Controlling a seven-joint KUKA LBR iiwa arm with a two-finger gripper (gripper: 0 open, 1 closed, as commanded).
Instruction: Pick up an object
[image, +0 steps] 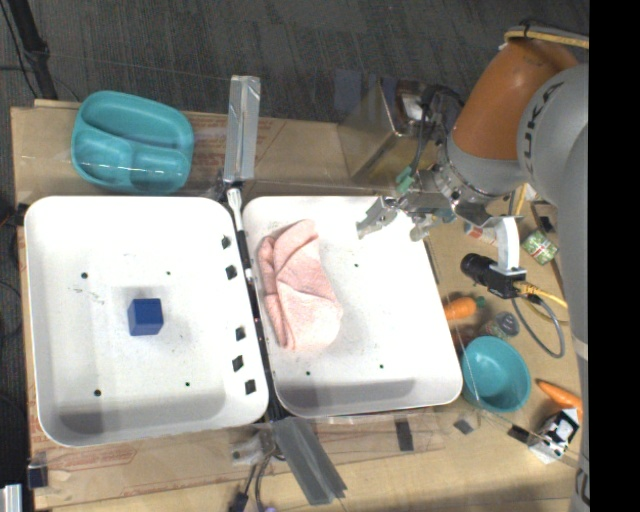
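A pink folded cloth lies in the right bin, against its left side. A small blue cube rests in the left bin, left of centre. My gripper hangs over the right bin's far right corner, well to the right of the cloth. Its two fingers stand apart and open, one at the left and one at the right, with nothing between them.
A teal divided tray sits beyond the left bin. A teal bowl, an orange carrot-like piece and cables lie on the bench to the right of the right bin. A grey bar stands up between the bins at the back.
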